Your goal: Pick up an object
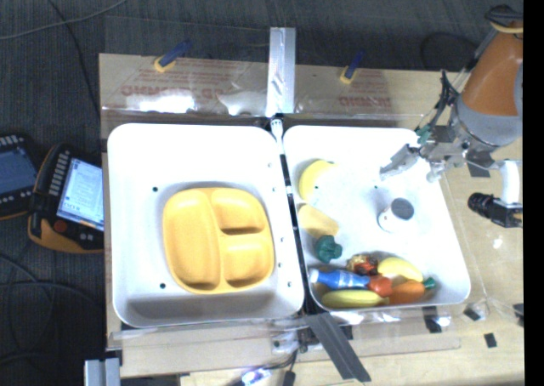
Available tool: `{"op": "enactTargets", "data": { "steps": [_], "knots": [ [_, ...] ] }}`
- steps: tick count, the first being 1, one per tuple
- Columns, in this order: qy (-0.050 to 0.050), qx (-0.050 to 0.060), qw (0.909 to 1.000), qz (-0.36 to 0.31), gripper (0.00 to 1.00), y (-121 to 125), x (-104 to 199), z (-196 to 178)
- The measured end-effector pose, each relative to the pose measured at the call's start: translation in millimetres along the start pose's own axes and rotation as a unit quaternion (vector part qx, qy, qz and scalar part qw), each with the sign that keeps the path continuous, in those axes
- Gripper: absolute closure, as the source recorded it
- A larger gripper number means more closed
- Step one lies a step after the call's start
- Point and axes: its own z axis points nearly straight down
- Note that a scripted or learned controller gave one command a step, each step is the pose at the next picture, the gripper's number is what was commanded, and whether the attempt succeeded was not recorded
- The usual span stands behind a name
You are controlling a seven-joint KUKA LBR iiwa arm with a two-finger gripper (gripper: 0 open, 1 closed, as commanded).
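Two white bins side by side on the desk, left bin with one yellow divided tray, right bin with a cluster of toy foods along its near edge, one yellow piece near the divider, end effector above the right bin's far right corner, finger state cannot be told.

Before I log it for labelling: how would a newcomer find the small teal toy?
Look in the right bin, along its left wall, below the pale yellow wedge. The teal toy sits above the heap of toy food, the sole blue-green piece among yellows, reds and oranges.
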Motion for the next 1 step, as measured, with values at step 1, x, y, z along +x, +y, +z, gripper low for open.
{"op": "enactTargets", "data": {
  "steps": [1],
  "knots": [
    [-0.006,-0.019,0.9998,-0.004,0.0,-38.3,54.6,62.0]
  ]
}}
